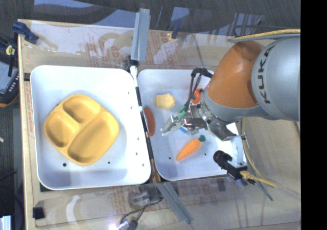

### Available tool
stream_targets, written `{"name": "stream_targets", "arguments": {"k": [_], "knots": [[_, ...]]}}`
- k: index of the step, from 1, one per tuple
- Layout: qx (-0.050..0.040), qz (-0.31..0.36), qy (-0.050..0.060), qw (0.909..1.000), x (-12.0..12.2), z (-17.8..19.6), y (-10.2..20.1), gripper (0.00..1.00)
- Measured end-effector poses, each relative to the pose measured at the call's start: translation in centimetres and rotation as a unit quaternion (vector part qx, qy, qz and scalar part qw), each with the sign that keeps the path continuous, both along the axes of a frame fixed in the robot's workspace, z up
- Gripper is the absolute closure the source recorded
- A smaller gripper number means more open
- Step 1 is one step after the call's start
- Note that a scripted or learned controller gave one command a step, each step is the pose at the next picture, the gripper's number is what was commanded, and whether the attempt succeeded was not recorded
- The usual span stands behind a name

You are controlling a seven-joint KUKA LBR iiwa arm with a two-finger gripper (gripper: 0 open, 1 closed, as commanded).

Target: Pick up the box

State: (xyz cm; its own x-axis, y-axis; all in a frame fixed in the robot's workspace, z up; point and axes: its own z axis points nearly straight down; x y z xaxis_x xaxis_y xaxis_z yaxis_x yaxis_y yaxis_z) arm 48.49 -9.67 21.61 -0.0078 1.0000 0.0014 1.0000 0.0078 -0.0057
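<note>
A small pale yellow box (164,101) lies in the upper left part of the right bin (225,173). My gripper (173,125) hangs over the middle of that bin, a little below and to the right of the box and apart from it. The grey arm with its orange band (232,83) reaches in from the right and covers the bin's right side.
A brown sausage (149,120) lies along the right bin's left wall. An orange carrot (189,148) sits just below the gripper. The left bin (46,173) holds a yellow divided plate (82,129). Cables run along the bench at the lower right.
</note>
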Motion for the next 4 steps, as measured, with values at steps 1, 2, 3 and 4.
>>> {"name": "stream_targets", "arguments": {"k": [1, 2, 3, 4], "knots": [[-0.0007, -0.028, -0.002, 0.9996, 3.7, 2.8, -5.3, 0.00], [-0.0008, 0.017, -0.001, 0.9999, 7.8, -10.9, -7.7, 0.00], [-0.0021, 0.021, 0.000, 0.9998, 7.8, -9.9, -7.7, 1.00], [-0.0030, 0.024, 0.000, 0.9997, 7.8, -8.9, -7.7, 1.00]]}}
